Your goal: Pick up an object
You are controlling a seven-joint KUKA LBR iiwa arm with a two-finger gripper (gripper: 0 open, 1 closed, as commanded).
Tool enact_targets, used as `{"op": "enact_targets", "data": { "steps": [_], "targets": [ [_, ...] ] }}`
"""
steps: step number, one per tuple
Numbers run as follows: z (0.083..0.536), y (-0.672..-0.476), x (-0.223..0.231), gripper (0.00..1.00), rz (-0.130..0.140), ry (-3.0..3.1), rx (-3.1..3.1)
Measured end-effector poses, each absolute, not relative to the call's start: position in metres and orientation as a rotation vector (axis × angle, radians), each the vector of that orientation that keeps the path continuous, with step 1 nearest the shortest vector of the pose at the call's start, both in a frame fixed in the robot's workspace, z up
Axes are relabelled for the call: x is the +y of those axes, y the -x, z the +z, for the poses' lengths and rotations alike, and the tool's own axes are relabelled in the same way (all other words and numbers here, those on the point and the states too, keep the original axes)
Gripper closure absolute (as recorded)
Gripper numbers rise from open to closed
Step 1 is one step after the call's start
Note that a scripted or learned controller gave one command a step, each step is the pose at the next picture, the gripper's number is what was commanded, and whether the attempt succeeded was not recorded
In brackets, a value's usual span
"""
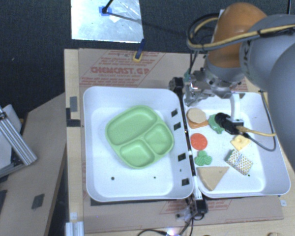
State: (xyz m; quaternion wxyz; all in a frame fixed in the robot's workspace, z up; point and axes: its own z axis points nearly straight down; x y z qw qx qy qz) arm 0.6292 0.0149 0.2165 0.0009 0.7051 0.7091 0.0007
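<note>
My gripper (202,97) hangs over the far left corner of the right bin (270,181), below the orange wrist band. Just beneath it lies a tan bread-like piece (196,115) on an orange strip (198,124). A green toy (216,124) sits to its right, partly covered by a black part of the arm with a yellow cable. Nearer the front lie a red round slice (199,141), a small green leafy piece (203,158), a yellow cheese cube (240,142), a patterned packet (239,162) and a tan wedge (212,176). Nothing is seen held.
The left bin (96,176) holds a green divided plate (140,135). A ridge with black clips (183,132) separates the bins. The grey arm covers the right bin's far right side. A shiny sheet (107,14) lies beyond the bench.
</note>
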Motion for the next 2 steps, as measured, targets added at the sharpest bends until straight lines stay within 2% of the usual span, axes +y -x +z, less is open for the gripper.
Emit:
{"op": "enact_targets", "data": {
  "steps": [2],
  "targets": [
    [0.2258, -0.6238, 0.0285, 1.00, 0.003, -2.214, 2.227]
  ]
}}
